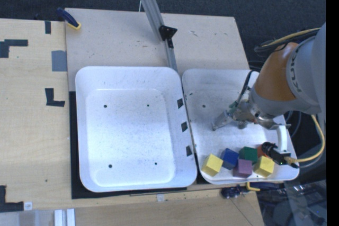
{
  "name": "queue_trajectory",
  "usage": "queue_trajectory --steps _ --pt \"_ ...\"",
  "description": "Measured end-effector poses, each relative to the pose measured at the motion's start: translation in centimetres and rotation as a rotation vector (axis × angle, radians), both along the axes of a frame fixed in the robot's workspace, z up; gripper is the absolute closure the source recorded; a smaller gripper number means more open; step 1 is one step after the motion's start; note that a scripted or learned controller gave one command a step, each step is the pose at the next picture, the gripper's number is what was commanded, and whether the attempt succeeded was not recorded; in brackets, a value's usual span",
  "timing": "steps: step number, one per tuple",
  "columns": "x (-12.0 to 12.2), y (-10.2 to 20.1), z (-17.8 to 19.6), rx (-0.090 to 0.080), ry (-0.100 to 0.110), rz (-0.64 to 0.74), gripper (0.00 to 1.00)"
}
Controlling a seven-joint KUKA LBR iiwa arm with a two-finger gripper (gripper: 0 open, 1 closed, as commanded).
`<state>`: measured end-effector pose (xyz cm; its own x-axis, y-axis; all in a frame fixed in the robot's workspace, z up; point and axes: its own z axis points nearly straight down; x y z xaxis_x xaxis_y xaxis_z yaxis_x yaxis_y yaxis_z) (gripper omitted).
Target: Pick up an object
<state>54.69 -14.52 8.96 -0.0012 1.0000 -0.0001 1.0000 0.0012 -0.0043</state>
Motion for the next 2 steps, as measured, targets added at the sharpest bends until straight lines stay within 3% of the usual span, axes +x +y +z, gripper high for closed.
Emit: queue_trajectory --steps 1,2 --pt "0.0 0.1 1.1 0.001 -0.001 0.001 1.00" --pt "0.2 -0.1 5.3 -0.001 -0.007 0.000 1.00"
